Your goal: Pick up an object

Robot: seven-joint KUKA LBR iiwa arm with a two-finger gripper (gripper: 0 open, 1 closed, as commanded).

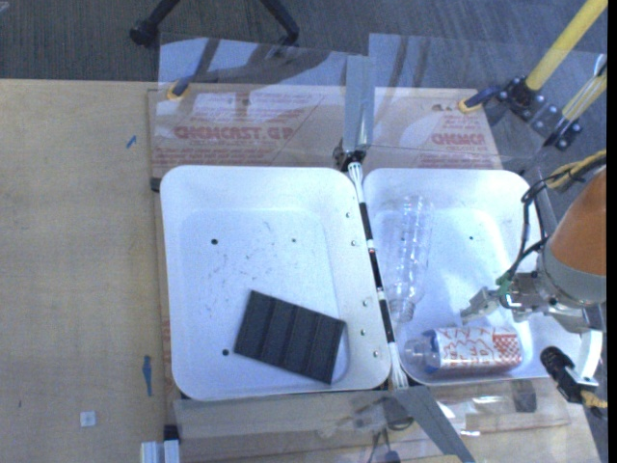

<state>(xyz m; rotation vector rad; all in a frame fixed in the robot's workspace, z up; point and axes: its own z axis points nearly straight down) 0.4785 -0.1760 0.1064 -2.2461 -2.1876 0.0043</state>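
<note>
A black ribbed rectangular pad lies flat in the left bin, near its front edge. In the right bin a clear plastic bottle lies lengthwise along the left wall. A red-and-white patterned can rests on its side at the front of that bin. My gripper hangs low over the right bin's right half, just above and to the right of the can, and a short way right of the bottle. Nothing shows in its grasp.
The arm's orange band and cables stand over the right bin's right rim. A divider separates the two bins. Cardboard sheets lie behind them. Yellow rods cross the top right corner.
</note>
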